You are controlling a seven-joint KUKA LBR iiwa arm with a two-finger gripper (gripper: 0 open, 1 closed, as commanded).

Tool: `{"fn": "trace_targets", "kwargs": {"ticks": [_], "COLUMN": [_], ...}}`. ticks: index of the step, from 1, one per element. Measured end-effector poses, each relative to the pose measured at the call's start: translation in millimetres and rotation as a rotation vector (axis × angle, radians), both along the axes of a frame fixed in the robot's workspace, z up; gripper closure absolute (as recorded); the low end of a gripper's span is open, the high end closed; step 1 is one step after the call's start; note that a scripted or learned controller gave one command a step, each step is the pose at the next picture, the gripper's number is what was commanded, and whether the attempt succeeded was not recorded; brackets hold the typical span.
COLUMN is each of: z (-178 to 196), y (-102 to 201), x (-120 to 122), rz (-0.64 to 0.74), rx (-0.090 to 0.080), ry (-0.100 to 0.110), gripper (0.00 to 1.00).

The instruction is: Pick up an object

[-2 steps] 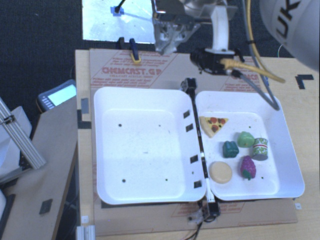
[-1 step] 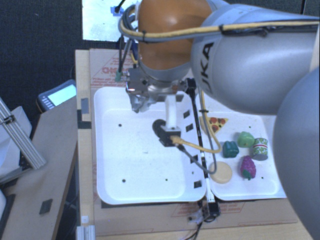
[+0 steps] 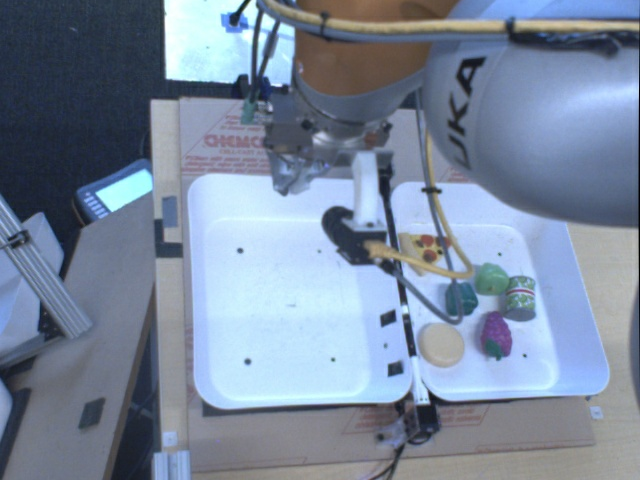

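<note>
Left bin [image 3: 230, 368]: bare white floor, nothing to pick.
Gripper [image 3: 292, 176]: hung over the left bin's far edge, well apart from every object; nothing seen in its grasp; whether it stood spread or closed could not be told.
Disc [image 3: 441, 345]: beige, flat, near the right bin's front left. Judged light and stiff but low, so hard to pinch except across its rim.
Teal piece [image 3: 461, 296]: small, just behind the disc; shape unclear.
Green piece [image 3: 490, 278]: rounded, judged light and smooth, so liable to slip.
Grapes [image 3: 496, 335]: purple and knobbly. Judged the surest hold, taken across the middle.
Can [image 3: 520, 296]: touching or just beside the green piece. Judged rigid; grip across its sides.
Right bin [image 3: 575, 368]: held all the objects.
</note>
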State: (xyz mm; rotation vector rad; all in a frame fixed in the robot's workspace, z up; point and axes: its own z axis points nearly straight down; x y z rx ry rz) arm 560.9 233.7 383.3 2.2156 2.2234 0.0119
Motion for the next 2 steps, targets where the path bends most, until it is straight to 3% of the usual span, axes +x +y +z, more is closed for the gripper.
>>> {"fn": "trace_targets", "kwargs": {"ticks": [1,2], "z": [89,157], "y": [0,1], "x": [61,3], "rz": [-0.003,0.003], "rx": [0.001,0.001], "ry": [-0.007,-0.001], "gripper": [1.00,1.00]}}
